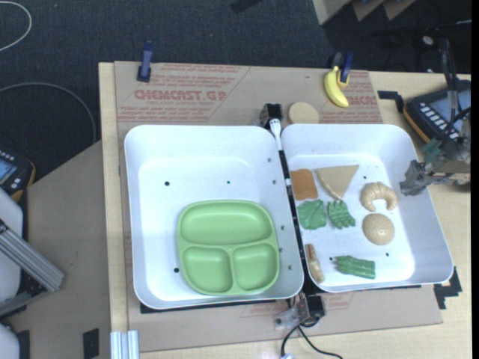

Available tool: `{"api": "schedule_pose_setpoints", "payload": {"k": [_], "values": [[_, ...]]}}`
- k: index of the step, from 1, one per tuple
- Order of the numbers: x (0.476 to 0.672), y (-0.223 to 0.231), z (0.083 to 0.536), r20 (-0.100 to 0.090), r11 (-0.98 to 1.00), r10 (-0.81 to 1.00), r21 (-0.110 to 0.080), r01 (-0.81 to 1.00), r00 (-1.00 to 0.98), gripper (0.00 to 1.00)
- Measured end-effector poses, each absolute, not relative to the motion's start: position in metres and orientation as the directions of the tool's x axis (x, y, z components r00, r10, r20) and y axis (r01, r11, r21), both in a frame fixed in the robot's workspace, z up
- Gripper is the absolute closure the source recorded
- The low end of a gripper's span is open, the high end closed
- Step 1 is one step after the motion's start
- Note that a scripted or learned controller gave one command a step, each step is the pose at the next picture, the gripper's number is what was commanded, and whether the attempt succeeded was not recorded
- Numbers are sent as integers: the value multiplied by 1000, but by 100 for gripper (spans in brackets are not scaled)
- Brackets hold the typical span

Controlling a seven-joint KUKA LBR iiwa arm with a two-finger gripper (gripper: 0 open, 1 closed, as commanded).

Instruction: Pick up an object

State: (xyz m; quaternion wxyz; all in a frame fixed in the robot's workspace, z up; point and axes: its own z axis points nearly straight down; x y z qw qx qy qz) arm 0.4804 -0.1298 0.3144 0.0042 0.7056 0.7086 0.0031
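The right bin [419, 223] holds several toy foods. A brown toast square [303, 185] and a tan wedge [337, 179] lie near its back left. A croissant [379, 194] and a round bun [379, 228] sit toward the right. Two leafy green pieces [326, 215] lie in the middle, a green vegetable [354, 266] at the front, and a small brown piece [313, 262] by the front left wall. My gripper [414, 179] hovers over the bin's right side, just right of the croissant and apart from it.
The left bin [150, 163] holds a green divided plate [227, 247]. A banana [337, 88] and a round tan disc [303, 113] lie on the board behind the right bin. Grey equipment [438, 114] stands at the far right.
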Motion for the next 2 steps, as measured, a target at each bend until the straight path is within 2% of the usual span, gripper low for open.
{"api": "schedule_pose_setpoints", "payload": {"k": [1, 2], "values": [[502, -142, 81, 2, -1, 1000, -9, 1000, 1, 100], [495, -23, 251, 4, 14, 1000, 17, 1000, -15, 100]]}}
